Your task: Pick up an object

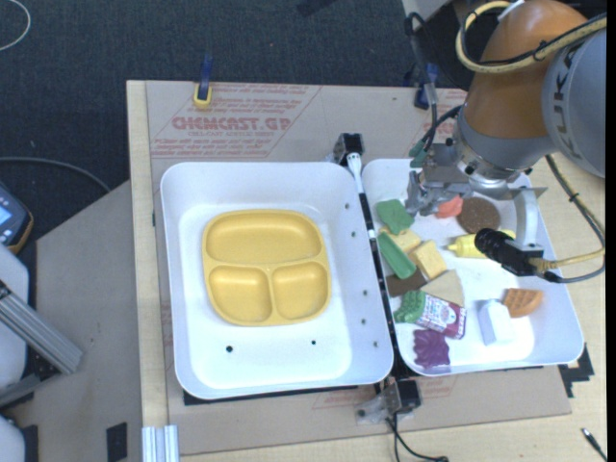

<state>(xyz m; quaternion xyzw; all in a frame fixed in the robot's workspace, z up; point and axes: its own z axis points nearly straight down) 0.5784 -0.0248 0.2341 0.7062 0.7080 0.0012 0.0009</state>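
My gripper (424, 198) hangs low over the far left part of the right bin (566, 327). Just below it lie a green piece (393, 214) and a small red-orange piece (449, 205). A brown round disc (478, 215) sits to its right. Nearer the front are a long green piece (395, 256), a yellow wedge (430, 259), a green packet with a pink label (434, 312), purple grapes (430, 347), a pale block (487, 321) and an orange slice (522, 302). I see nothing lifted off the bin floor.
The left bin (183, 258) holds a yellow divided plate (266, 264). A black-edged divider (369, 248) separates the two bins. The arm's orange band (510, 75) and grey wrist loom over the right bin's far side.
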